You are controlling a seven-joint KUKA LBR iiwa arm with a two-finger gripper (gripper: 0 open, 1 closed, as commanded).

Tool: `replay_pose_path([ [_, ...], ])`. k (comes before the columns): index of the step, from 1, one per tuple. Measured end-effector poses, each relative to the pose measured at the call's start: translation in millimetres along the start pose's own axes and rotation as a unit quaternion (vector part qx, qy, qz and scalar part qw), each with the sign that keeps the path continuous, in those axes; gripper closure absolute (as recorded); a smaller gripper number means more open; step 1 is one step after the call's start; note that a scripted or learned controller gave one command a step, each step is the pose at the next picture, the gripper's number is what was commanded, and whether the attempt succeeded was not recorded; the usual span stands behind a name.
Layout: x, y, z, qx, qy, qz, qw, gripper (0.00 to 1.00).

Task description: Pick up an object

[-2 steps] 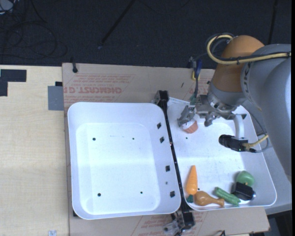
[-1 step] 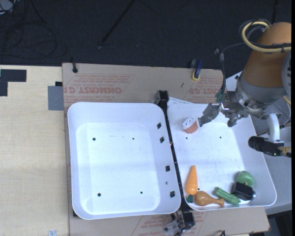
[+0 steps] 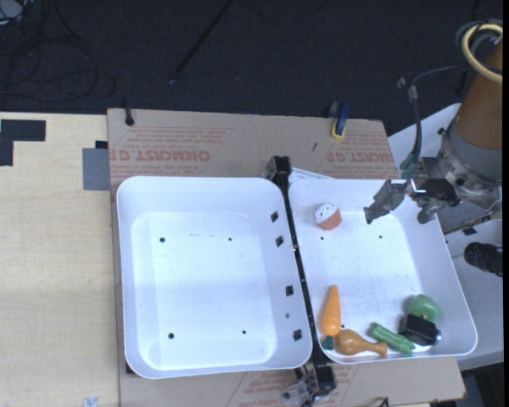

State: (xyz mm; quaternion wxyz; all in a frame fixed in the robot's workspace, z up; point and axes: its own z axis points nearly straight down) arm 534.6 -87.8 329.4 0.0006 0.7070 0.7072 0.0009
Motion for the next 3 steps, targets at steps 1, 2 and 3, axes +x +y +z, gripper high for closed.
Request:
replay_pose_path([
  [1,-38.7,32.3,207.0,0.006,0.0,0.001,1.0,0.0],
  [2,-111.6,-57.5,242.9,0.004,0.001,0.004,1.0,0.0],
  [3,-62.0,-57.1,32.5,-0.005,-0.001,-0.002,1.0,0.0],
])
